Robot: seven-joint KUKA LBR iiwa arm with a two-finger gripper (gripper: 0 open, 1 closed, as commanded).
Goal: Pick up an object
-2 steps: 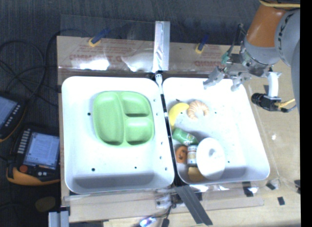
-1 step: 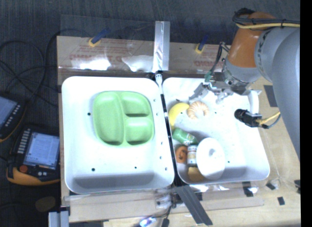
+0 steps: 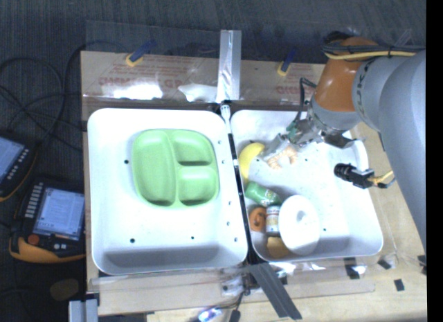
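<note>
1. The grey arm (image 3: 405,116) is seen entering from the right, its orange band (image 3: 337,86) above the wrist bent down over the far part of the right bin (image 3: 370,237).
2. The gripper (image 3: 299,133) is lowered at the far middle of that bin, pointing left and down; whether the fingers are open or closed cannot be told, as they are blurred among small parts.
3. A small pale object with orange patches (image 3: 282,156) is seen just left of and below the gripper tip; whether it is touched or gripped cannot be told.
4. A yellow object (image 3: 249,156) lies near it against the bin's left wall, just left of the pale object.
5. Nearer the viewer, a green object (image 3: 261,193) lies by the left wall, then an orange one (image 3: 257,218) and a white round object (image 3: 300,222), crowded together at the near left of the bin.
6. The left bin (image 3: 111,244) is seen holding a green divided tray (image 3: 176,165), well apart from the gripper.
7. Both bins rest on the desk (image 3: 97,64).
</note>
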